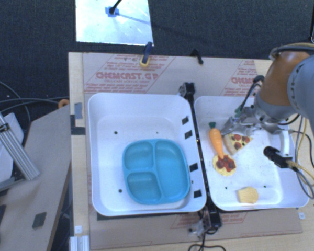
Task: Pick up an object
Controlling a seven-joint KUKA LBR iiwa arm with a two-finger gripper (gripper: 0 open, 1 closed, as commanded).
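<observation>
The right bin (282, 192) holds several toy foods. An orange carrot (215, 140) with a green top lies near its left wall. A pizza slice (237, 141) lies just right of the carrot. Below them sits a round yellow piece with red topping (225, 164), and a pale yellow chunk (247, 195) rests near the front wall. My gripper (242, 123) hangs low over the far part of this bin, right above the upper edge of the pizza slice. Nothing shows between it and the bin floor except the slice.
The left bin (110, 114) holds a blue divided plate (156, 170). A black divider (192, 135) runs between the two bins. The grey arm with its orange band (282, 77) comes in from the right over the right bin's far corner.
</observation>
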